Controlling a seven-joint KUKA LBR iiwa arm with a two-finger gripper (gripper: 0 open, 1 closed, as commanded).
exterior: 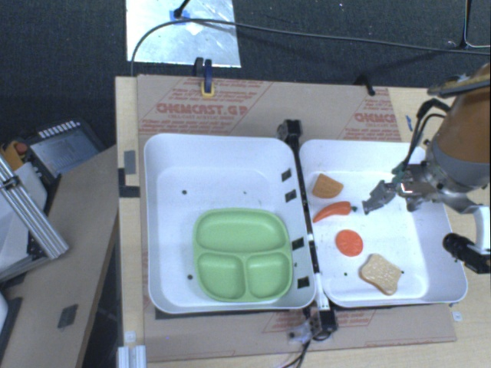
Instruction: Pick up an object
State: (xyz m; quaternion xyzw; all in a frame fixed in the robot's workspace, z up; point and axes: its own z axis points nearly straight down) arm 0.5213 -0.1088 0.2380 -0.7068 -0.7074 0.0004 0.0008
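The chili (pixel 332 211) lies aslant — stem up-right toward the gripper (pixel 373 202), whose grip I cannot tell.

You saw the gripper (pixel 374 199) hanging over the right bin (pixel 437 282) — just beside the orange pepper (pixel 331 211); the green tray (pixel 242 253) sat by the left bin's (pixel 169 205) front edge.

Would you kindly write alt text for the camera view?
A grey arm's gripper hovers in the right white bin, beside an orange chili-shaped toy, an orange wedge, a red disc and a tan toast slice. The left white bin holds a green divided plate.
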